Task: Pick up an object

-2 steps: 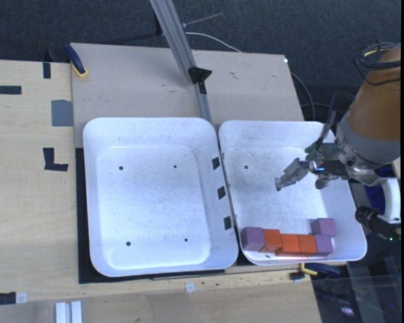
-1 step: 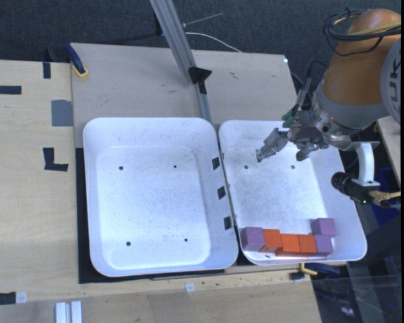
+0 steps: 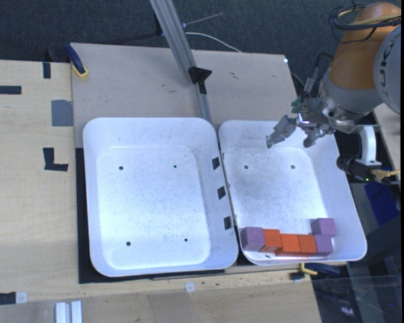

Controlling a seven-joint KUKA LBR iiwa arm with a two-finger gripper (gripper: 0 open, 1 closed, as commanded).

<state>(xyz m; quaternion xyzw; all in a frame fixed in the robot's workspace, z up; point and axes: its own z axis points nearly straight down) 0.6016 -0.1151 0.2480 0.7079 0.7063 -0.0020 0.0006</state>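
Gripper up at the far end of the right bin, blocks down at the near end.

You have two white bins side by side: the left bin point(image 3: 151, 194) and the right bin point(image 3: 289, 190). In the right bin's near end you can count five blocks in a touching cluster: three purple blocks point(image 3: 253, 237) and two orange blocks point(image 3: 291, 243). The gripper point(image 3: 293, 134) hangs over the right bin's far end, well apart from the blocks, its fingers spread with nothing between them.
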